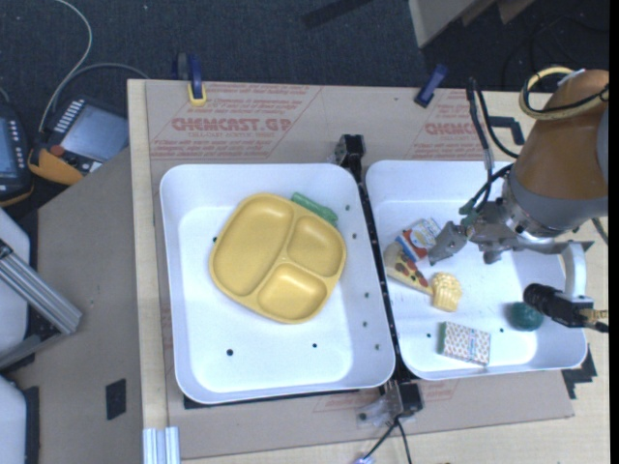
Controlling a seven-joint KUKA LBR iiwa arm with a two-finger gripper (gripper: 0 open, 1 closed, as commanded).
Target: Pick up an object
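My gripper hangs over the middle of the right bin, open, with nothing between its fingers. Its left finger is next to a crinkled white, red and blue wrapper. Below that lies a flat tan wedge with coloured marks. A knobbly yellow lump sits just in front of the gripper. Toward the bin's front lies a small patterned rectangular pad. A teal ball rests at the front right.
The left bin holds a yellow three-compartment plate with a green piece sticking out behind it. A black clamp sits on the ridge between the bins. The arm's grey and orange body covers the right bin's far right side.
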